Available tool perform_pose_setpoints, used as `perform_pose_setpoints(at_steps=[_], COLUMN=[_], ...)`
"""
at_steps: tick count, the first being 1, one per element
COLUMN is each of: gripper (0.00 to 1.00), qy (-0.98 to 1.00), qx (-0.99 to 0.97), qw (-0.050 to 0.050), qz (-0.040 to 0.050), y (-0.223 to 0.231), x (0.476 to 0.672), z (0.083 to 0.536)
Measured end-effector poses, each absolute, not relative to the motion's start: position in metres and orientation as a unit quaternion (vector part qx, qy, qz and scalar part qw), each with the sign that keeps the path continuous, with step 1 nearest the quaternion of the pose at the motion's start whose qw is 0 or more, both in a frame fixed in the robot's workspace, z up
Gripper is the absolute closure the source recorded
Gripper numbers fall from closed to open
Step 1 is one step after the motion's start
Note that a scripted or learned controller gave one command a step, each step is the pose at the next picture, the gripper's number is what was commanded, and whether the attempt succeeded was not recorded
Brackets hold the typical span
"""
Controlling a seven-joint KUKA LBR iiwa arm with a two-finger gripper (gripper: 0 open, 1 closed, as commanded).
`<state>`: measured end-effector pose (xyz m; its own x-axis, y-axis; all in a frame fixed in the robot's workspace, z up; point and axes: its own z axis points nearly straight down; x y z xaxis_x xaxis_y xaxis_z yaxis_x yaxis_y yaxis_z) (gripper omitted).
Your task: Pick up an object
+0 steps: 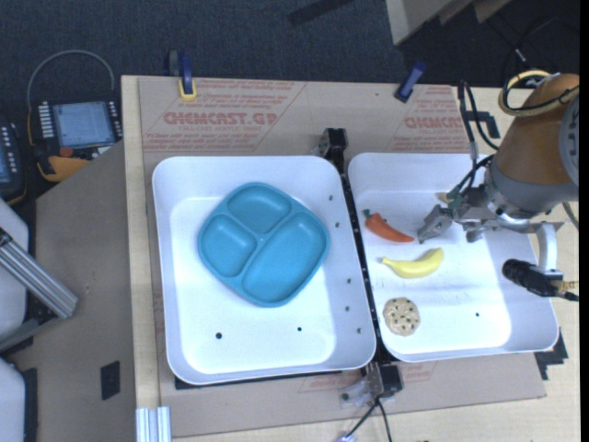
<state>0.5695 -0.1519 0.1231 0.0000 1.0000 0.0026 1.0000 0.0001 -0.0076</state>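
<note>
Yellow and curved, the banana lies near the middle of the right bin, and it looks the likeliest thing for the arm to take. Just above and left of it rests an orange carrot with a green tip, close to the bin's left wall. Below the banana, a little apart, sits a round speckled cookie.

The hand hangs over the right bin, just up and right of the banana and beside the carrot's blunt end. One grey finger points down-left toward the gap between the two fruits; how far the hand stands open cannot be told from this slant, and nothing is seen in its grip.

The risk lies in that crowding. A descent aimed between banana and carrot may catch neither, or nudge one against the other. The banana's curve and smooth skin could let it roll or slip out of a narrow pinch. The carrot, so close to the wall, leaves little room for a finger on that side. The cookie is flat and would be hard to get under.

In the left bin a blue divided plate lies well apart on the worktop.
</note>
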Motion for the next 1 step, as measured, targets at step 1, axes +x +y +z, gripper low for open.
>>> perform_pose_setpoints(at_steps=[1], gripper=[1.00], qy=[-0.707], qx=[-0.707], qw=[-0.001], qz=[-0.0001], y=[-0.1528], x=[0.5711], z=[0.1375])
